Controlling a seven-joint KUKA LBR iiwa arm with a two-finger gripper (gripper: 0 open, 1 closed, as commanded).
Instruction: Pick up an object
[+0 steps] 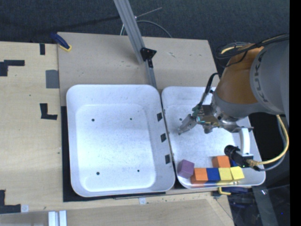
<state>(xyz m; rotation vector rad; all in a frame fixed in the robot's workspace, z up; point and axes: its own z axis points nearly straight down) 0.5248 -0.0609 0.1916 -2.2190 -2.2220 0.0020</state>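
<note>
The blocks lie in a cluster at the near edge of the right bin [188, 95]; a purple block [186, 167] sits apart at the left of the group, tilted, close to the wall shared with the left bin [113, 91]; beside it runs a row of an orange block [201, 174], a blue block [213, 174], a yellow block [225, 174] and a second yellow block [237, 173], each touching the next; a darker orange block [220, 162] stands just behind the row, above the blue and yellow ones. None of them is between the jaws; the gripper [184, 127] hangs over the middle of the right bin, well apart from the cluster, pointing toward the left bin; whether the jaws are open or closed I cannot tell, since they show as one grey shape. The grey arm [270, 79] with its orange band [235, 81] reaches in from the right above the bin's far corner; a yellow cable [277, 157] loops beside it. The left bin lies alongside on the tabletop [28, 140]; a slanted metal bar [129, 20] crosses the top, ending near the bins' shared far corner.
</note>
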